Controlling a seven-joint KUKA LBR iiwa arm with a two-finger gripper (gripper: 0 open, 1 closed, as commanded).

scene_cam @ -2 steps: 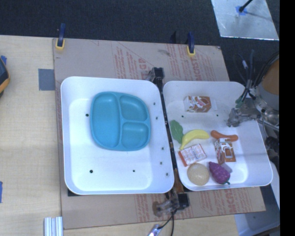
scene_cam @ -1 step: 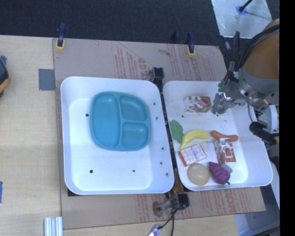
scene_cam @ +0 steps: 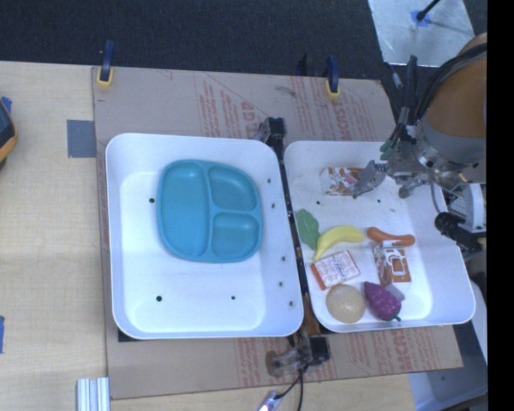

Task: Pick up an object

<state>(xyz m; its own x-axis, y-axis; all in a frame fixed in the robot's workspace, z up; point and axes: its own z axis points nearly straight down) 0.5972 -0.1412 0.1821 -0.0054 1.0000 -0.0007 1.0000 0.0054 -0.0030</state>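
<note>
My gripper [scene_cam: 385, 186] hangs over the back of the right bin [scene_cam: 445, 302], its two fingers spread open with bare white bin floor between them. A red and white packet [scene_cam: 342, 178] lies just left of the left fingertip [scene_cam: 362, 187]; I cannot tell if they touch. Nearer the front lie a green piece [scene_cam: 307, 228], a yellow banana [scene_cam: 337, 238], an orange sausage-like piece [scene_cam: 391, 237], a second red and white packet [scene_cam: 336, 269], a brown and white packet [scene_cam: 395, 266], a tan ball [scene_cam: 345, 303] and a purple eggplant [scene_cam: 382, 300].
The left bin [scene_cam: 128, 306] holds a blue divided plate [scene_cam: 211, 210]. A black divider with clips [scene_cam: 284, 221] runs between the bins. The arm's body and cables [scene_cam: 454, 118] cover the right bin's back right corner.
</note>
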